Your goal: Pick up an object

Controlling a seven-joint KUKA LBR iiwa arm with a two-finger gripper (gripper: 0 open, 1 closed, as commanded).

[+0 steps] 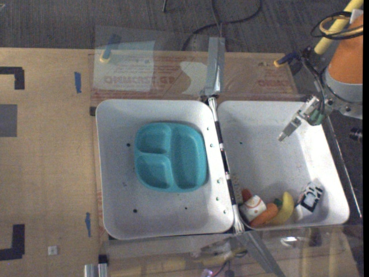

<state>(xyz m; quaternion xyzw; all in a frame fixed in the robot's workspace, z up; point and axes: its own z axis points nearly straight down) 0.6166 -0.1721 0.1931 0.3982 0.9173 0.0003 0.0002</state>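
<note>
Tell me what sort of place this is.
Probably a robotics lab test bench: two white bins, left and right, sit on a taped board, with cables on the floor and a gripper over toy food.

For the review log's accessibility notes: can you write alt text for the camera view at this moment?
The gripper hangs over the upper part of the right bin, apart from a cluster of small toys in that bin's near corner, including a banana and a carrot. The left bin holds a teal divided plate. Both white bins sit side by side on a cardboard-covered bench.
</note>
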